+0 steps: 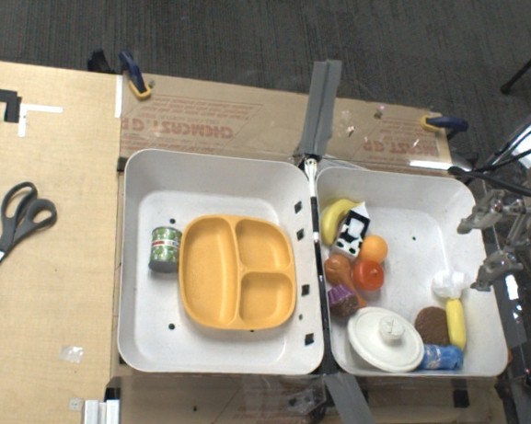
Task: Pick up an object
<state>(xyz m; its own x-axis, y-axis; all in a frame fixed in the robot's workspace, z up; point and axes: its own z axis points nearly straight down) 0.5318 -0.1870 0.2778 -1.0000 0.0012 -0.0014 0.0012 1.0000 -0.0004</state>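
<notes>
Looking down at both bins, my gripper (494, 238) hangs at the 3 o'clock rim of the right bin (415, 194) and I honestly can't tell its grasp state. Pickable stuff crowds that bin: banana (334, 217) around 10 o'clock, white lid (385, 339) at 6. I'd go for the lone green can (164, 247) in the left bin (136, 315), dropping straight down on it
</notes>
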